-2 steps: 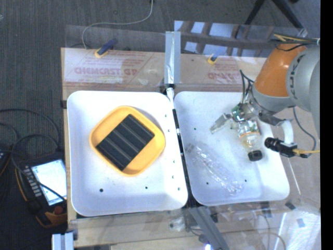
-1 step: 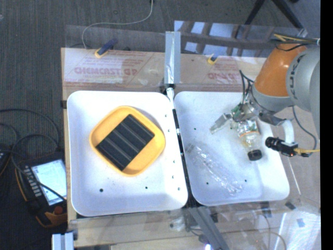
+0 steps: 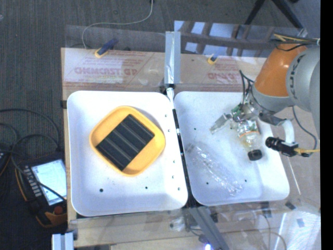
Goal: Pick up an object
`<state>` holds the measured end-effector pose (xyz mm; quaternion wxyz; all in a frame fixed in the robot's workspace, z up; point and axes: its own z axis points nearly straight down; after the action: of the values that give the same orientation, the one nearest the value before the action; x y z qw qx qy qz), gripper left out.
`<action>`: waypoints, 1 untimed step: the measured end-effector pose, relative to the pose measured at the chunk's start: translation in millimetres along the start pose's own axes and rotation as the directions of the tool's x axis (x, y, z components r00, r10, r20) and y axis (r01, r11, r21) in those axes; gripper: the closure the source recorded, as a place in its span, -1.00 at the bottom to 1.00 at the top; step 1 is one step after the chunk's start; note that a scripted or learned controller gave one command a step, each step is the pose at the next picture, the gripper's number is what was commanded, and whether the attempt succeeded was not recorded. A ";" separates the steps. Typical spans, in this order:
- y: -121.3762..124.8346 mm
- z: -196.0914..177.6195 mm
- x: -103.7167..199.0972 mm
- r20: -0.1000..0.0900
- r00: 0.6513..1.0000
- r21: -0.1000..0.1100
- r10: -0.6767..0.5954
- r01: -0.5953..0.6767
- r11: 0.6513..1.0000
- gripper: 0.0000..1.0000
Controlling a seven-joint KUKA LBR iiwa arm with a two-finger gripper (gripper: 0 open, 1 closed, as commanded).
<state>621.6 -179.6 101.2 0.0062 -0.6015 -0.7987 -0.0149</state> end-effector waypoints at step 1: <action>0.0 -0.3 -0.2 0.000 1.000 0.000 0.000 0.000 1.000 -1.00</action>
<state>621.6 -179.8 101.4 0.0060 -0.6013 -0.7988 -0.0149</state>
